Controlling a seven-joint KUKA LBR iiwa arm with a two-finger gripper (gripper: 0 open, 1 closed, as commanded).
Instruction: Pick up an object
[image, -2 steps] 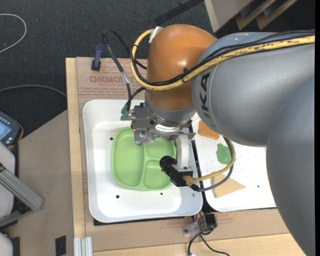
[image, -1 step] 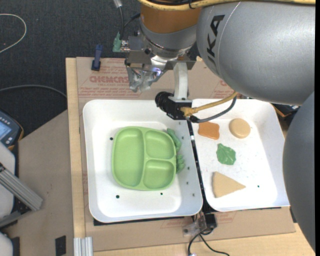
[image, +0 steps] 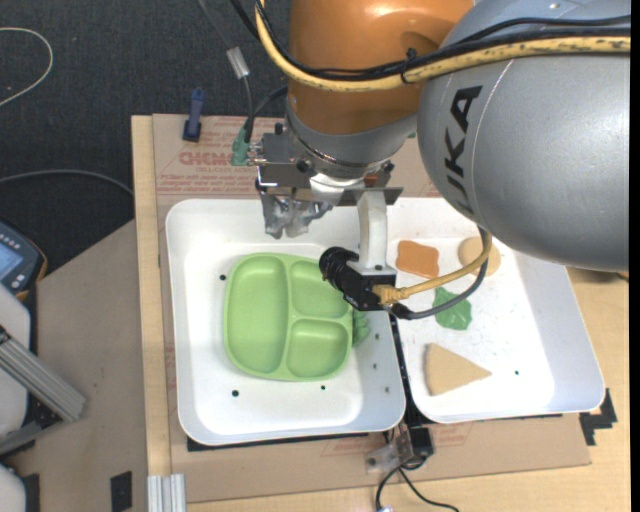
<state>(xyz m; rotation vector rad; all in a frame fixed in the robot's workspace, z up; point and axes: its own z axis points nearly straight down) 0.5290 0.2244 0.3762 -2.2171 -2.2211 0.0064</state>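
Arm (image: 480, 90) comes in from the right and covers the top of the view; orange band sits above the wrist. Tool (image: 290, 215) hangs over the far edge of the left bin (image: 195, 300), just beyond the tray. Its fingers are small and grey against the white bin wall; whether they are spread or pressed together cannot be told. Nothing can be made out between them.

Left bin: green tray (image: 285, 318) with three compartments lies flat near the bin's middle, reaching toward the right wall. A scrap of green shows at the tray's right edge by the divider between the bins; too small to name.

Right bin (image: 560, 370), partly under the arm:
- orange slice (image: 417, 259) near the far edge, flat.
- tan round piece (image: 478, 253) just right of it, half hidden by the arm.
- green leafy piece (image: 455, 314) toward the middle, near the divider.
- tan wedge (image: 452, 369) by the near edge, point toward the right.

A black fitting (image: 348, 277) with a yellow cable (image: 440, 283) hangs from the arm over the divider, lying across the tray's far right corner in this view; contact with the tray cannot be told.

Both bins rest on a brown board (image: 165, 200) on the bench. A blue clip (image: 193, 115) lies at the board's far left corner.
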